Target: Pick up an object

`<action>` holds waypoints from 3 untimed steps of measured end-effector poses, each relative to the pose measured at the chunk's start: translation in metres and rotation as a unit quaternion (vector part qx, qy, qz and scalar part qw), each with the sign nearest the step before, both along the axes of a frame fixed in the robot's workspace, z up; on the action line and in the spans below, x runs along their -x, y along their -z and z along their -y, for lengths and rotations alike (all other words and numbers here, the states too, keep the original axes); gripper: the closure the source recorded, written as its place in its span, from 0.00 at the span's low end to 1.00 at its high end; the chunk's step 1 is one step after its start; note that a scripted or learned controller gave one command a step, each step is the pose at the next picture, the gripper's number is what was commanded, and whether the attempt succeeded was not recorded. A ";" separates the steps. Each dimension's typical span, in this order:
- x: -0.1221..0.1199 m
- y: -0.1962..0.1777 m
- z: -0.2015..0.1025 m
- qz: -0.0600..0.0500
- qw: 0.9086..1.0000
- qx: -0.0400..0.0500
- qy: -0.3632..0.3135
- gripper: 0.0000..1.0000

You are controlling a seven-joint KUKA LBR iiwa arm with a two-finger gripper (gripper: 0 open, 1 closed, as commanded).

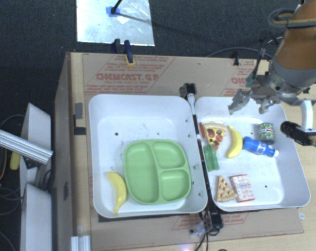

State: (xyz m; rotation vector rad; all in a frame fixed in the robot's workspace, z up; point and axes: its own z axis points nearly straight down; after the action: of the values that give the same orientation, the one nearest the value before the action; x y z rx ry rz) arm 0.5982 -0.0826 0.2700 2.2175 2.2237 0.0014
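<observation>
My gripper hangs over the far edge of the right bin, its two grey fingers spread open with nothing between them. Below it in that bin lie a pizza slice, a yellow banana, a blue bottle and a small green can. Nearer the front are a second pizza slice and a red-and-white packet. A green strip lies by the bin's left wall.
The left bin holds a green divided plate and another banana. A black divider runs between the bins. A black cylinder juts in at the right edge.
</observation>
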 end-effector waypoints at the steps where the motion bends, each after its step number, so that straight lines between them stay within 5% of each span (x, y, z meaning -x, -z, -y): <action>1: 0.003 0.062 0.048 -0.001 1.000 0.000 0.001 0.00; 2: -0.003 0.185 0.067 0.000 1.000 0.000 0.001 0.00; 3: -0.004 0.174 0.066 0.001 1.000 0.000 0.000 1.00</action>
State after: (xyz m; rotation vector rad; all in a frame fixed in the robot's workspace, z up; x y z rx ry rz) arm 0.6022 -0.1491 0.0960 2.2170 2.2216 0.0042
